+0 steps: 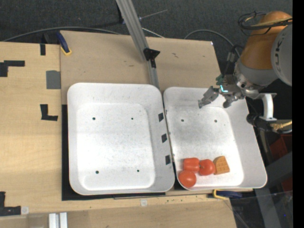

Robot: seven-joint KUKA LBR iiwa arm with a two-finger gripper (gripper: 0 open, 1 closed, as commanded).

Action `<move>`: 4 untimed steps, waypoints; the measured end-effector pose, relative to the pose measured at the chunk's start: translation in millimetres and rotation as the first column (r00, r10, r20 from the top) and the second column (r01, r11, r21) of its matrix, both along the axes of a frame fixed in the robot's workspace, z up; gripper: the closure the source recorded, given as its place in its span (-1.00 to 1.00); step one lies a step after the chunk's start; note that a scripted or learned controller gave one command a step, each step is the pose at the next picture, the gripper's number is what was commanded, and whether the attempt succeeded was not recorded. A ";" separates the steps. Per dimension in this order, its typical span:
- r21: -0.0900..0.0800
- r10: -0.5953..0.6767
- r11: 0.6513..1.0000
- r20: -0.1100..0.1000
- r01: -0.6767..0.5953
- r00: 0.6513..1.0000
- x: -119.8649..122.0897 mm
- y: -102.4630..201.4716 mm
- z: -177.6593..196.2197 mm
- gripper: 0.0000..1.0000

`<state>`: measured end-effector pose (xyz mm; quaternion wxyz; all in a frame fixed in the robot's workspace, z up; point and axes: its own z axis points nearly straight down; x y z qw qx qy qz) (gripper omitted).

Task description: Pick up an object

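Note:
My gripper (217, 100) hangs over the far right corner of the right bin (237, 132), fingers spread open with nothing between them. At the near edge of that bin lie three red tomato-like pieces (192, 164), (206, 167), (187, 178) and a tan cracker-like piece (221, 165), clustered together. These objects sit well in front of the gripper, toward the near rim.
The left bin (114, 137) stands beside the right one, with dark clips along the seam between them. A slanted grey pole (135, 27) rises behind the bins. Wooden bench surface extends to the left and back.

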<state>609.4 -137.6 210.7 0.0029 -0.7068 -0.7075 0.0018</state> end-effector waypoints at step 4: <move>-0.003 0.001 1.000 0.003 -0.001 1.000 -1.4 -7.2 -123.0 -1.00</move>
